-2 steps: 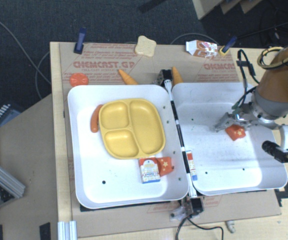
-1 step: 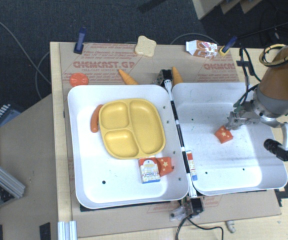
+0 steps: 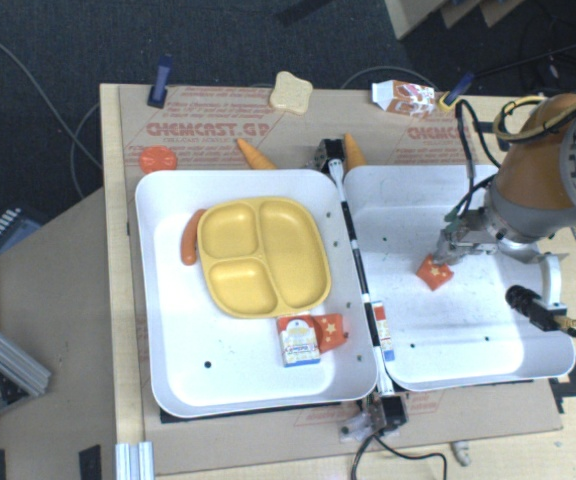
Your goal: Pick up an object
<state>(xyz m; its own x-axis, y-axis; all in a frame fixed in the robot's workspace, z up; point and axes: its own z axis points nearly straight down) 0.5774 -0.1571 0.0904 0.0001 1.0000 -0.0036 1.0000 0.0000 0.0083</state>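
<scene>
The small orange-red block (image 3: 435, 272) is seen lying on the right white bin's floor (image 3: 468, 348), just beneath the two-finger gripper (image 3: 455, 245). The grasp step seems in hand. Finger spread cannot be told; closing squarely is needed next.

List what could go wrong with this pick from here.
1. The tool sits right over the small orange block in the right bin; an off-centre close could knock the block aside instead of gripping it.
2. The block lies tilted, so it might slip out on lifting.
3. A black cable loops near the wrist and might snag as the arm moves.
</scene>
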